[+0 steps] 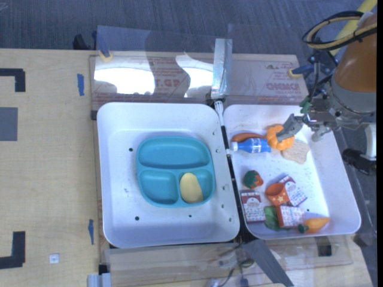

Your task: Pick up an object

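My gripper hangs over the upper part of the right bin, its two fingers spread open with nothing between them. An orange toy lies against the outer side of the left finger. Just below the fingertips lies a pale bread slice. Left of the orange toy, a blue bottle with a red cap rests on its side. Lower in this bin sit a red and green strawberry-like toy, small cartons and an orange carrot.
The left bin holds a blue divided plate with a yellow oval item in its lower right compartment. A raised rim separates the two bins. Cables and the arm's body crowd the upper right.
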`<state>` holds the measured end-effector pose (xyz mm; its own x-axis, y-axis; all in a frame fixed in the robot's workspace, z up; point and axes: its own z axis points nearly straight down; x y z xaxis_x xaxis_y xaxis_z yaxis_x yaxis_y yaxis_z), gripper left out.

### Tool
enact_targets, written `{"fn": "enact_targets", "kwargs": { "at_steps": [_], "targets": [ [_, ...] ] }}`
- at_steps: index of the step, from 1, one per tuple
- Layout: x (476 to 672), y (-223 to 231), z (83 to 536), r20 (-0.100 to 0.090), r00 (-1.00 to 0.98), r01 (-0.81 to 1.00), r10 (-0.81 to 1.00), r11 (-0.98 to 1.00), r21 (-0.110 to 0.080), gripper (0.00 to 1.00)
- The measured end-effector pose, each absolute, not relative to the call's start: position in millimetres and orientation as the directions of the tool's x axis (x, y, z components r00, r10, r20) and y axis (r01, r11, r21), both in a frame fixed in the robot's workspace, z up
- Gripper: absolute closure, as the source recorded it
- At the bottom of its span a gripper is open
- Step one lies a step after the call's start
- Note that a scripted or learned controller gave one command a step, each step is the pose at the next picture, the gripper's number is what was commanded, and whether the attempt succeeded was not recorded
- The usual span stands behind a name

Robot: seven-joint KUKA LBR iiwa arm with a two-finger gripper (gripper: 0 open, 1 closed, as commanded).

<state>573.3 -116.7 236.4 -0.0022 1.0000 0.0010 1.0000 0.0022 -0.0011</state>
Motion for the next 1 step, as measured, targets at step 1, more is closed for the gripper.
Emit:
{"fn": "enact_targets", "kwargs": {
  "at_steps": [1],
  "targets": [
    [624.3, -96.7, 149.1, 0.002, -0.024, 1.000, 1.000, 0.024, -0.012, 0.00]
  ]
}}
